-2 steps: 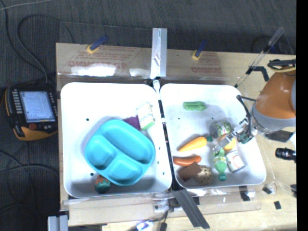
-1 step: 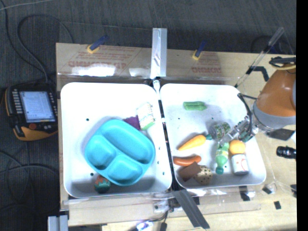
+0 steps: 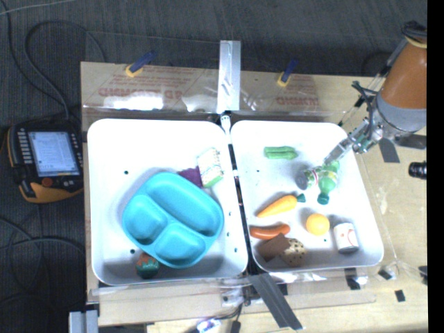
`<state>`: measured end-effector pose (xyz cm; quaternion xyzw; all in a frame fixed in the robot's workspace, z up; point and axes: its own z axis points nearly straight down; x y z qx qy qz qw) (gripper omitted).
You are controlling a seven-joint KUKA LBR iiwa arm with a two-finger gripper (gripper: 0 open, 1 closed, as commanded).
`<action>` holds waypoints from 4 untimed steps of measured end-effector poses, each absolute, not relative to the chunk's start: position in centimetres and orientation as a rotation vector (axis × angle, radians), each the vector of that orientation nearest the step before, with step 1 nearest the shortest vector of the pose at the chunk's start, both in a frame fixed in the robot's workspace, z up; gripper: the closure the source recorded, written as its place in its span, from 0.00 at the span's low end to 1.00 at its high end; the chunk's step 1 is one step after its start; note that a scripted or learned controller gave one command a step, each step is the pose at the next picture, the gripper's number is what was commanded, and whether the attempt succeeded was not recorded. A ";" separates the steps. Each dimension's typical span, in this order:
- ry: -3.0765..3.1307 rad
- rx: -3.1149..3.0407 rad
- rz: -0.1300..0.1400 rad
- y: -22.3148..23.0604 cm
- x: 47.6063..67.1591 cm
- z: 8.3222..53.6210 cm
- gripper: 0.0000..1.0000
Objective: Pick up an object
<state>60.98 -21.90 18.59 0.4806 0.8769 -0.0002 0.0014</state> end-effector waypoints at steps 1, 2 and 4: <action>2.753 1.510 -0.001 -21.9 61.0 18.6 0.00; 2.782 1.457 0.003 -22.1 56.8 9.4 0.00; 2.965 1.029 0.002 -18.3 61.3 18.1 0.00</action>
